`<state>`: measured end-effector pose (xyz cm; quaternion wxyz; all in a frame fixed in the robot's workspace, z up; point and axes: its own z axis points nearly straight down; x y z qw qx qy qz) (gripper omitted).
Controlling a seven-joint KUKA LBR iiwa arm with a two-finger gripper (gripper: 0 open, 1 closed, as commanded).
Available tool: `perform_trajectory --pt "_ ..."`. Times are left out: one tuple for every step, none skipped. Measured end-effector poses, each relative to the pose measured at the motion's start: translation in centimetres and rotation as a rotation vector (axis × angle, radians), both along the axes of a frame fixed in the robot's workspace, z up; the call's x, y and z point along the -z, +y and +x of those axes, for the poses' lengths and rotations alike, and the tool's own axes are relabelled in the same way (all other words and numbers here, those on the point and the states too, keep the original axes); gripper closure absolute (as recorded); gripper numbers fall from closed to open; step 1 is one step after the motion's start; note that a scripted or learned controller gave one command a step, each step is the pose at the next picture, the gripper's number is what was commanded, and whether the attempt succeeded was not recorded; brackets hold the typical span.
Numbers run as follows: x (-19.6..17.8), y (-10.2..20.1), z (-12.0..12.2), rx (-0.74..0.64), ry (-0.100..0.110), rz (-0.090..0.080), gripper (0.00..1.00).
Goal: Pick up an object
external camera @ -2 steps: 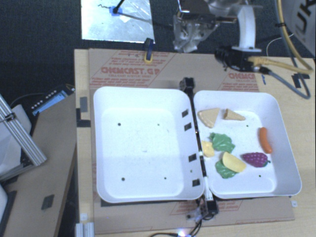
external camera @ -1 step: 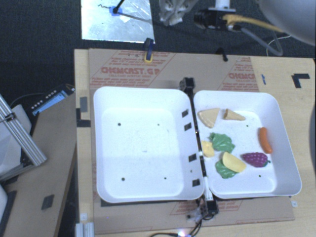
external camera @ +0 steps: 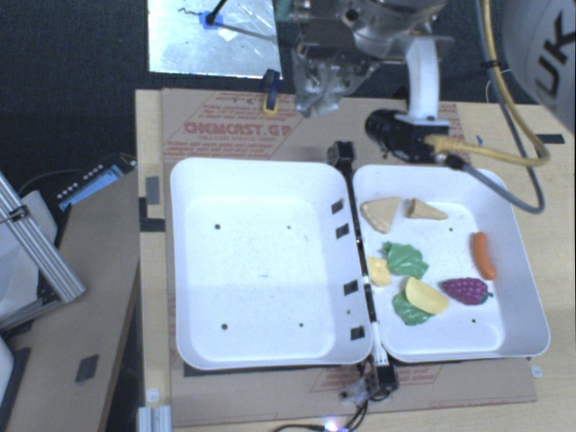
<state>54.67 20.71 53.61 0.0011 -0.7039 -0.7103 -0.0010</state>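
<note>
My gripper [external camera: 317,93] hangs high above the far edge of the bench, behind the left bin [external camera: 202,268]. I see nothing between its fingers. The right bin [external camera: 513,331] holds toy food: two tan bread wedges [external camera: 382,212] [external camera: 424,210] at the back, an orange carrot [external camera: 484,255] at the right, a purple grape bunch [external camera: 466,289], a green leafy piece [external camera: 405,259], a small yellow piece [external camera: 379,273], and a yellow slice [external camera: 426,296] lying on another green piece [external camera: 408,311].
Black clips [external camera: 351,259] run down the seam between the two bins. Both bins rest on a cardboard sheet [external camera: 234,129]. A foil-like panel [external camera: 211,25] lies beyond the bench at the back left.
</note>
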Motion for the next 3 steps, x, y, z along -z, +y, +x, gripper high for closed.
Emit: perform_trajectory --pt "0.2 -0.8 8.7 0.011 -0.004 -0.004 1.00" --pt "0.1 -0.2 12.3 0.007 -0.005 -0.003 1.00" --pt "-0.1 3.1 -2.9 -0.006 -0.001 0.002 1.00"
